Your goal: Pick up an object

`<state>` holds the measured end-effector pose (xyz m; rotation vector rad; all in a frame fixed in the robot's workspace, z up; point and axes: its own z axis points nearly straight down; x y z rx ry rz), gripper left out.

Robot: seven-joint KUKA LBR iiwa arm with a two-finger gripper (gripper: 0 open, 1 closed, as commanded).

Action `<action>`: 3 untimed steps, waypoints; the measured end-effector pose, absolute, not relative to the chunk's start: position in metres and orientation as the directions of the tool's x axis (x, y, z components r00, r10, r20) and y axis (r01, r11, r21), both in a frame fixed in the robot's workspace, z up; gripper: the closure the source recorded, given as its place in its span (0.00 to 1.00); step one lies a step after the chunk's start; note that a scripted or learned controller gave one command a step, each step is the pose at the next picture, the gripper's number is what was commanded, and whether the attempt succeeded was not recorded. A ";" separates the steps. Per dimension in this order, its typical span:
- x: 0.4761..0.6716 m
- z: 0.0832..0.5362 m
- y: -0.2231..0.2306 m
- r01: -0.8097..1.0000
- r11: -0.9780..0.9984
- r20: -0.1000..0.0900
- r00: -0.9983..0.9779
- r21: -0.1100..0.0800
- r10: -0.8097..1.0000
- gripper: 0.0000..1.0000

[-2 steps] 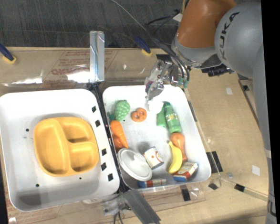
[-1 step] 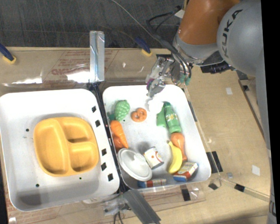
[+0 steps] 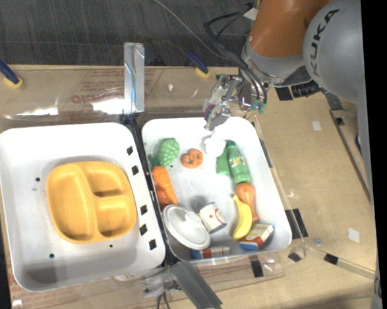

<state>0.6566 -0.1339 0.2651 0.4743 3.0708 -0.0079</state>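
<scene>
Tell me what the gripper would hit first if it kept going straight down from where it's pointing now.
Probably the bare floor of the right bin near its top edge. The gripper points down there, between the orange pretzel and the green bottle. Depth is hard to judge, so the bottle's cap might be grazed.

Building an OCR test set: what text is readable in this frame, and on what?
"KUKA": on the grey arm, top right, running up its casing.
Red print on the cardboard behind the bins: too blurred to read.
Labels on the green bottle and the small cartons: too small to read.
</scene>
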 end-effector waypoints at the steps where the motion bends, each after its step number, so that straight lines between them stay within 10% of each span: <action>1: 0.658 0.276 -0.134 0.299 0.954 -0.041 -0.954 0.000 0.299 1.00; 2: 0.641 0.291 -0.078 0.424 0.906 -0.007 -0.906 0.001 0.424 1.00; 3: 0.562 0.285 -0.111 0.295 0.955 -0.002 -0.955 -0.001 0.295 1.00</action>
